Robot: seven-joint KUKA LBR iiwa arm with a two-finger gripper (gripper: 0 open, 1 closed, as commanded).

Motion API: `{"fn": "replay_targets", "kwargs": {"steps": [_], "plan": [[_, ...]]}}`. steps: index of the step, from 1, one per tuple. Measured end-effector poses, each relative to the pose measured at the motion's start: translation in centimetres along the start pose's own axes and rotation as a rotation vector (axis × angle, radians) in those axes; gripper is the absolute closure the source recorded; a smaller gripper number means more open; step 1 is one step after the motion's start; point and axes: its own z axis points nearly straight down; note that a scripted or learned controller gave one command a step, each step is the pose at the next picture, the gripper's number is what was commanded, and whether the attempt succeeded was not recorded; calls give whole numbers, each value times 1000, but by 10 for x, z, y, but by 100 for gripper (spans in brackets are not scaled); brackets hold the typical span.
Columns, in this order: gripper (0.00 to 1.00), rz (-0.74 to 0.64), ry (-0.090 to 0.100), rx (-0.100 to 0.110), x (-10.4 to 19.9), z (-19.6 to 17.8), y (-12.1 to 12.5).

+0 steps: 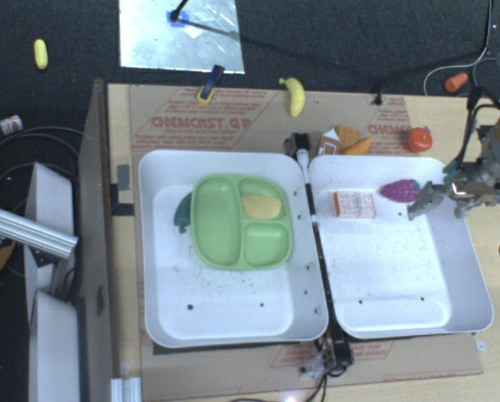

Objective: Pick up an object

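You see the purple oval fruit-shaped toy [399, 191] in the right white bin [400, 308], long axis left-right, narrow end pointing left. The claw [440, 198], just beside it, is open and holds nothing.

Divided plate [237, 224] is lying in the left bin [174, 316]; small box [353, 204] and grape-like item [399, 191] are lying upper in the right bin [400, 308].

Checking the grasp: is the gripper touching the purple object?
Apart. The camera view shows white bin floor between the gripper and the purple object.
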Motion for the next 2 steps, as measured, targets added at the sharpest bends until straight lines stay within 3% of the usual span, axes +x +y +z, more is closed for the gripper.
{"fn": "replay_targets", "kwargs": {"steps": [1,2], "plan": [[0,3,-4,-7,-65,22,84],[0,-4,-2,-4,-61,33,143]]}}
